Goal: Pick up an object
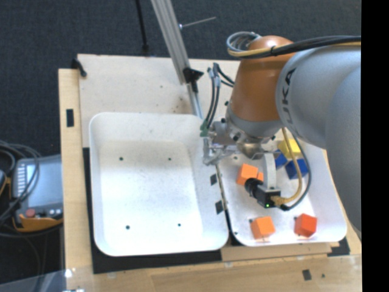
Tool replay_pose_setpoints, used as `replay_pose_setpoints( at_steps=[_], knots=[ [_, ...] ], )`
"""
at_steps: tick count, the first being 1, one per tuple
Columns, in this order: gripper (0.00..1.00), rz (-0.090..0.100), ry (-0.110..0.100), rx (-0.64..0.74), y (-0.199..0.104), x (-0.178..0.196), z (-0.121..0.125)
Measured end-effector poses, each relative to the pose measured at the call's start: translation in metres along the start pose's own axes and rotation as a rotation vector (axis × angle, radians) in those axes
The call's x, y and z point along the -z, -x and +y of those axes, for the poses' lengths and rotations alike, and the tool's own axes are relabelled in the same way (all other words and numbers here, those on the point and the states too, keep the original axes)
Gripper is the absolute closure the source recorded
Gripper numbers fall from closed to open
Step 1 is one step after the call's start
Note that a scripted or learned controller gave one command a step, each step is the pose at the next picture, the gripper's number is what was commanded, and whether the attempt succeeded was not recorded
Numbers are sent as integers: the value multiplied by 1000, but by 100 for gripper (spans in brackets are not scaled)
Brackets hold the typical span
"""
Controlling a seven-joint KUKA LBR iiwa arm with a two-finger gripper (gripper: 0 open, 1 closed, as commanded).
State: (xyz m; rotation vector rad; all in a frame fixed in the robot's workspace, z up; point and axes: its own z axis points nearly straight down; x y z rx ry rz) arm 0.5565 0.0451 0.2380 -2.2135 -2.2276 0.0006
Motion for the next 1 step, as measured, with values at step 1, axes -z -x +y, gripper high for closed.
replay_pose_setpoints(
  at_steps=[1],
  knots=[
    [100,1,2,2,-48,7,0]
  ],
)
